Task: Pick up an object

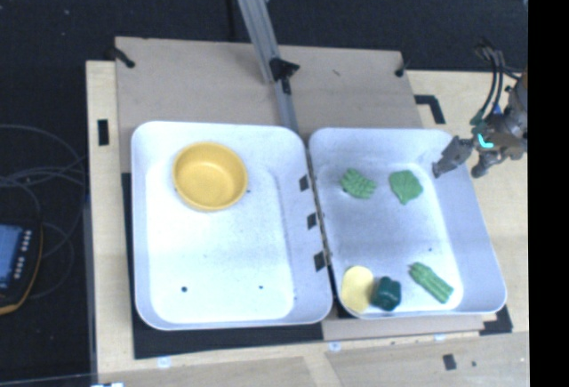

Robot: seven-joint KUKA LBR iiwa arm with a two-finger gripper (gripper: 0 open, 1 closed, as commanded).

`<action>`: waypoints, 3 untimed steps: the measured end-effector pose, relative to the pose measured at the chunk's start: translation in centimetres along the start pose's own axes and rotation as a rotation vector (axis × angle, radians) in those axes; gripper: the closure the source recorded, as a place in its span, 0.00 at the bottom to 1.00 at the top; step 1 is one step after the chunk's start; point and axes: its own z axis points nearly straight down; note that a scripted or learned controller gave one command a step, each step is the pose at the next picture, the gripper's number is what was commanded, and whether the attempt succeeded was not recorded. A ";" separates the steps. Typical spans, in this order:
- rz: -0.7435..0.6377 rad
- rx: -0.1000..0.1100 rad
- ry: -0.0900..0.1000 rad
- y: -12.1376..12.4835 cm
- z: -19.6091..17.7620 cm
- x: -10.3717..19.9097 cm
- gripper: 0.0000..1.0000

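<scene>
Gripper [466, 159] spread, holding nothing, at right bin's [462, 225] far-right rim; nearest green block [405, 187] lies just left and below.

The right white bin [400, 238] lies just left of and below the claw [464, 165], with the left white bin [222, 252] well beyond it. An aluminium rail [253, 12] slants up-left of the claw. A screened handheld unit [13, 261] sits farthest left.
</scene>
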 end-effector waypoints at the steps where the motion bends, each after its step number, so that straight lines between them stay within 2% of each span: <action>1: 0.000 0.000 0.000 0.0 0.0 0.0 0.00; 3: 0.000 0.005 0.000 -1.1 11.5 0.4 0.00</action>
